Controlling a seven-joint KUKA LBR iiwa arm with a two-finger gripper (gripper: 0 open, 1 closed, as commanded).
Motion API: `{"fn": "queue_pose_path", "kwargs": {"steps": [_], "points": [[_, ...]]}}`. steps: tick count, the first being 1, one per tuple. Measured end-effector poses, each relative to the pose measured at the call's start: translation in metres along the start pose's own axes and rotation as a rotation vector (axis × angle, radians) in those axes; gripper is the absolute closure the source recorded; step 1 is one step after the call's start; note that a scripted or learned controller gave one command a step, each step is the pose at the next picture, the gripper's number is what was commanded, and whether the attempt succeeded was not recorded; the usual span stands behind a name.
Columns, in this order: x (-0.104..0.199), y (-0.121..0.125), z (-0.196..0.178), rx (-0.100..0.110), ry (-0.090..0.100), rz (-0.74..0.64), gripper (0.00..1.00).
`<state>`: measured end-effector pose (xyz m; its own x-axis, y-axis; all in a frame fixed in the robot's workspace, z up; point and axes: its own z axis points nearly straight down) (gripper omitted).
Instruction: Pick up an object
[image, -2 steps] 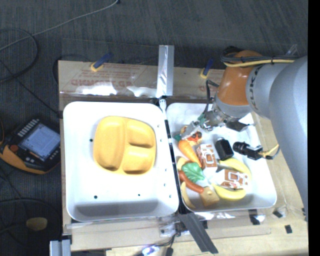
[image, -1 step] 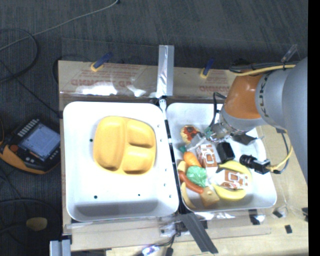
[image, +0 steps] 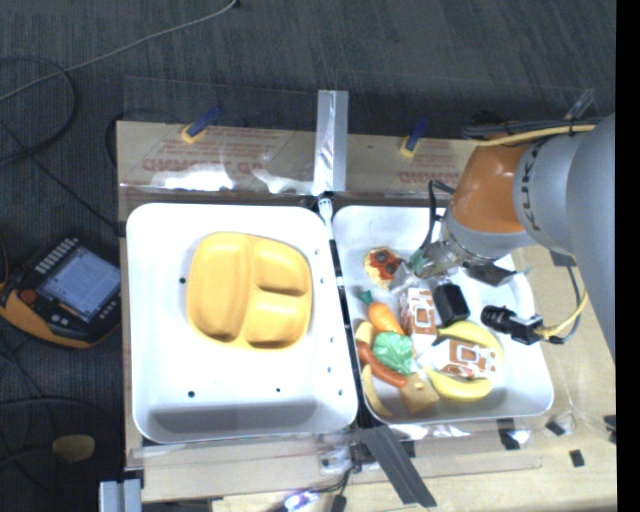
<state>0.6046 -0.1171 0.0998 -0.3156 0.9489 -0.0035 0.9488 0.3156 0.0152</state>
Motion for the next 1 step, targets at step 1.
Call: {"fn": "queue_pose_path", "kwargs": {"steps": [1], "points": [[0.0711, 0.0422, -0.0821, 0.019, -0.003, 0.545, 1.0]]}}
